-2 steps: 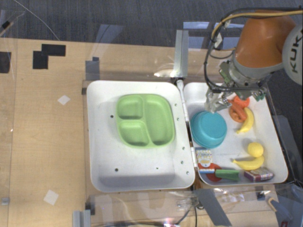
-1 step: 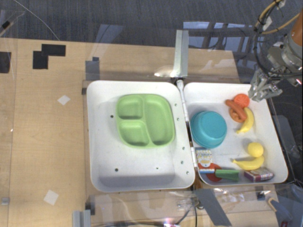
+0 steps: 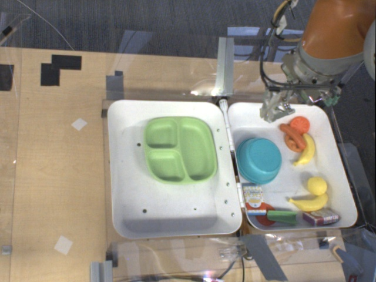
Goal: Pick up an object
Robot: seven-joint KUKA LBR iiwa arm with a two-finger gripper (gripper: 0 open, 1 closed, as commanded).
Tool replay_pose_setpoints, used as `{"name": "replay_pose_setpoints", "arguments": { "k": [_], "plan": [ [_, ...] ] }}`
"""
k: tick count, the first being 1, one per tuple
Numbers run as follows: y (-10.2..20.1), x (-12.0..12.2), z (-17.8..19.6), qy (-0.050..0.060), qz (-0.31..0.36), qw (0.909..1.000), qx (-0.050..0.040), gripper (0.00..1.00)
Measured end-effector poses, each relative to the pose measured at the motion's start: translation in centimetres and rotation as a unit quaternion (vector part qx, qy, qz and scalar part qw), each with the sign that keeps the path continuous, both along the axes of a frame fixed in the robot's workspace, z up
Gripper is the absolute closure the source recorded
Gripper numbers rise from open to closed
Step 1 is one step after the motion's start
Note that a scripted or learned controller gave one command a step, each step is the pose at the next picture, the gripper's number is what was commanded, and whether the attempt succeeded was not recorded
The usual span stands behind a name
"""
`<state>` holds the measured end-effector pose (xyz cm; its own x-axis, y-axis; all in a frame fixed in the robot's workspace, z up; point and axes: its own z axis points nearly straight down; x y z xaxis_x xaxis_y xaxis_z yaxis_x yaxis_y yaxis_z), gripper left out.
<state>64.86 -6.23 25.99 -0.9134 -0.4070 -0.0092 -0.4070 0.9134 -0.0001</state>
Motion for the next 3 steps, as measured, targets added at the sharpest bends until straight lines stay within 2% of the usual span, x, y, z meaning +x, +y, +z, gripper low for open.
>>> {"name": "replay_pose_setpoints", "arguments": {
  "k": [1, 2, 3],
  "plan": [
    [-11.9, -0.1, 7.9, -0.005, 0.006, 1.0, -0.0051, 1.0],
    [-5.9, -1.6, -4.7, 0.003, 0.093, 0.9956, -0.0004, 1.0],
    [-4.0, -1.1, -12.3, -0.005, 0.029, 0.9996, -0.0026, 1.0]
  ]
}}
